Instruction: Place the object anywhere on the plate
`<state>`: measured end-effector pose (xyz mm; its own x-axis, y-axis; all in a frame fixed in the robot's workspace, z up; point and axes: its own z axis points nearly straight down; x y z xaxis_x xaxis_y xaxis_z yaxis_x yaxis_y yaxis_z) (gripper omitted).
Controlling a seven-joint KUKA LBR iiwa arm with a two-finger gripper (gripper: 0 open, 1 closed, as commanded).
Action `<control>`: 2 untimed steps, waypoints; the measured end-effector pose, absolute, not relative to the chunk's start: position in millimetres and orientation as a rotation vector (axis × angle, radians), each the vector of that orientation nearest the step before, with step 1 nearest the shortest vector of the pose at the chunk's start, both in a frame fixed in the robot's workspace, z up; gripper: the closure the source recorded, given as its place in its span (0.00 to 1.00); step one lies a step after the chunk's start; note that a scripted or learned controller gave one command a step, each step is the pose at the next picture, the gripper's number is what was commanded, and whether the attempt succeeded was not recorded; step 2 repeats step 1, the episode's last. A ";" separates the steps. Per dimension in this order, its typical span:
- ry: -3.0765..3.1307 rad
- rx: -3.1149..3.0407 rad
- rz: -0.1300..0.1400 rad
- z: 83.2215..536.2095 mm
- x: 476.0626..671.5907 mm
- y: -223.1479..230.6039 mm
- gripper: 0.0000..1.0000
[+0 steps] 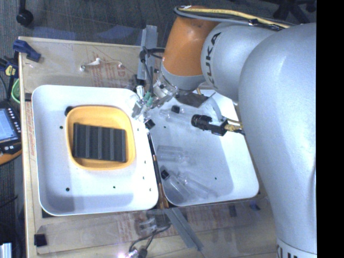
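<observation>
A yellow plate (75, 123) with a dark ridged centre lies in the left bin (48, 181). My gripper (141, 106) hangs over the rim between the two bins, just off the plate's upper right corner. Something small and pale shows at its tip, too small to make out. Several clear plastic objects lie in the right bin (236, 168): one (174, 155) near the middle, another (188, 186) by the front wall. The grey arm with its orange band (185, 42) covers the right bin's far right part.
A black cylindrical fitting with a cable (208, 124) sticks out from the wrist over the right bin. Small black pieces (164, 173) lie on that bin's floor. A handheld device (8, 128) sits at the bench's left edge.
</observation>
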<state>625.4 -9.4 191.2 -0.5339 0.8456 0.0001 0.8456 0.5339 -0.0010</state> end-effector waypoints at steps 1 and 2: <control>-2.751 -1.517 0.001 191.4 625.5 -9.6 0.00; -2.751 -1.517 0.001 191.4 625.5 -9.6 0.00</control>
